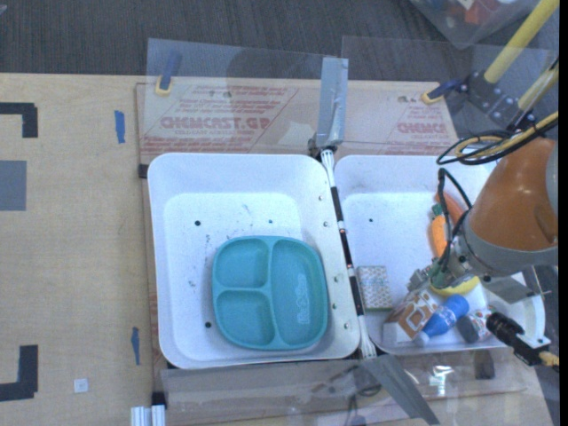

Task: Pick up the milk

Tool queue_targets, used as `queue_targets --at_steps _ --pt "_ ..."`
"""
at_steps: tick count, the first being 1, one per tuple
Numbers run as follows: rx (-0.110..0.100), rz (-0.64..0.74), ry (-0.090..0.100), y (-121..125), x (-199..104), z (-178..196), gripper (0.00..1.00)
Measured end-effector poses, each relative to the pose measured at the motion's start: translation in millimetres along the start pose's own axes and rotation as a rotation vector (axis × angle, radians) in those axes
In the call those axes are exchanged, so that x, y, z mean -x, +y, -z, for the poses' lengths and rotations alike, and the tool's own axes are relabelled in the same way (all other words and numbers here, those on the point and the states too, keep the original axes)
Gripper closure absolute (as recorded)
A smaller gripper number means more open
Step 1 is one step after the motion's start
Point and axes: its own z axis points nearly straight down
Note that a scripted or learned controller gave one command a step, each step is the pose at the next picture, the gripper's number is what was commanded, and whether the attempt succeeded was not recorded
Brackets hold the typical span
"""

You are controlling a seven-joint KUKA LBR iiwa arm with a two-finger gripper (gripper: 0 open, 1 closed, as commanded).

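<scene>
Milk carton (415, 311): lies tipped among clutter at the right bin's (390, 204) front edge, beside a blue bottle (446, 316). Arm (515, 211) hangs above, likely positioning to descend; gripper state cannot be told.

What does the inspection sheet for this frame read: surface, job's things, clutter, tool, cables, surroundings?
Surface: bench bearing the left bin and right bin, side by side.
Job's things: a small carton, probably the milk, lies in the right bin's near part.
Clutter: teal tray with three compartments in the left bin; in the right bin a carrot, a blue bottle, a yellow item and a speckled pad.
Tool: low over the pile in the right bin; finger state cannot be told.
Cables: black cables loop above the arm.
Surroundings: dark floor, clear box, yellow bars.
</scene>
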Motion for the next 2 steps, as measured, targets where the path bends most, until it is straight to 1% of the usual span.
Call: queue_targets --at_steps 1,2 --pt "-0.003 0.001 0.003 -0.6 -1.1 -1.1 0.0" --pt "0.006 0.272 0.007 5.3 -5.6 -38.0 0.0"
